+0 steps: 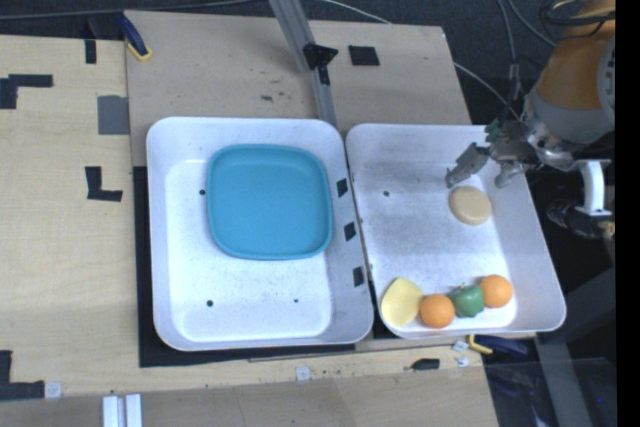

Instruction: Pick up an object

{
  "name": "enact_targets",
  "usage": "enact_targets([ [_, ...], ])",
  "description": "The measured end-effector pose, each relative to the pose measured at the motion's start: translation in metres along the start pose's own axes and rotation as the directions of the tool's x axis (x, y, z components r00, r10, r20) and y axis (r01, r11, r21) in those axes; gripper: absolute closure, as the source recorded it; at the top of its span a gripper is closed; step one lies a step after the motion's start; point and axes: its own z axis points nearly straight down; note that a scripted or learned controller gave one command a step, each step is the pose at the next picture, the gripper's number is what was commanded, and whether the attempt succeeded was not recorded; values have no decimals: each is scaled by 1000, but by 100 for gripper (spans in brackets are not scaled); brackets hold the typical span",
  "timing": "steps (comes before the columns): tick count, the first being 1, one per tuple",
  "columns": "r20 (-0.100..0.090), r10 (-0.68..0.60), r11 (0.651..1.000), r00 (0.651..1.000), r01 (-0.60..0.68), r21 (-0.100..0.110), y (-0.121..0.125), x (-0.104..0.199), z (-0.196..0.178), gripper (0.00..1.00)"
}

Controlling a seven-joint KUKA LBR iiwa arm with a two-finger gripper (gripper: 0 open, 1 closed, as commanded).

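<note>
Right bin (400, 215): middle and left floor bare, open from above. Beige round piece (470, 206) sits near the upper right wall, gripper (484, 167) just above it, fingers spread. Near edge crowded: yellow piece (401, 301), orange ball (436, 311), green piece (467, 300), second orange ball (496, 291) in a touching row. Left bin (175, 245): blue plate (269, 201) covers the centre; bare strip along the near side

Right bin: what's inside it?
Right bin holds a beige round piece below the gripper, plus a yellow piece, two orange balls and a green item clustered at its near edge.
</note>
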Motion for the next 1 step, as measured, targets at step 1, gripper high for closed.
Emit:
enact_targets([
  [1,0,0,1000,1000,0,-1,-7,1,45,0],
])
